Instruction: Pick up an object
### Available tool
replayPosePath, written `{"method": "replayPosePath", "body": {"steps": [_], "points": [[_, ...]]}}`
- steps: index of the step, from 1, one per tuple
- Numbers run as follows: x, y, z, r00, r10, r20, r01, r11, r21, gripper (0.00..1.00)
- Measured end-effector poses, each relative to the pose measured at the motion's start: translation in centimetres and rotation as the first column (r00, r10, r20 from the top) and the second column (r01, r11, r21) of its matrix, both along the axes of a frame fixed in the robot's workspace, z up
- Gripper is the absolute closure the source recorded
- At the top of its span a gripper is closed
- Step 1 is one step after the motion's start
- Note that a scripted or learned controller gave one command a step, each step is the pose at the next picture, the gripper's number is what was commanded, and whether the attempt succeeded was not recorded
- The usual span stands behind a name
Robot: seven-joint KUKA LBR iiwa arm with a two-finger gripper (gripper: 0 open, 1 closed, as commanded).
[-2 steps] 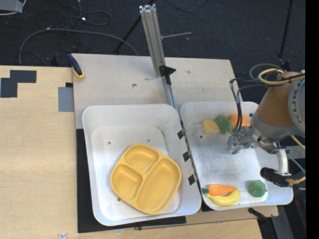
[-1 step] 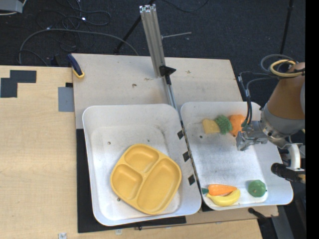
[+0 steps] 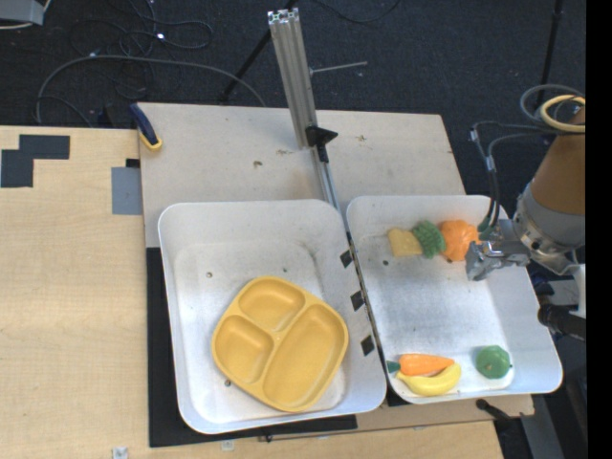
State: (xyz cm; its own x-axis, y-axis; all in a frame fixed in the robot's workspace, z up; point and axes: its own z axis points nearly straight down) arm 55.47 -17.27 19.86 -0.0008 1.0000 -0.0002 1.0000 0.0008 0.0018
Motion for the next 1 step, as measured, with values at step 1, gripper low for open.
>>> {"method": "replayPosePath", "body": {"steps": [1], "points": [[0.08, -0.08, 4.27, 1.0, 0.0, 0.001, 0.0, 1.0, -0.001, 1.0]]}}
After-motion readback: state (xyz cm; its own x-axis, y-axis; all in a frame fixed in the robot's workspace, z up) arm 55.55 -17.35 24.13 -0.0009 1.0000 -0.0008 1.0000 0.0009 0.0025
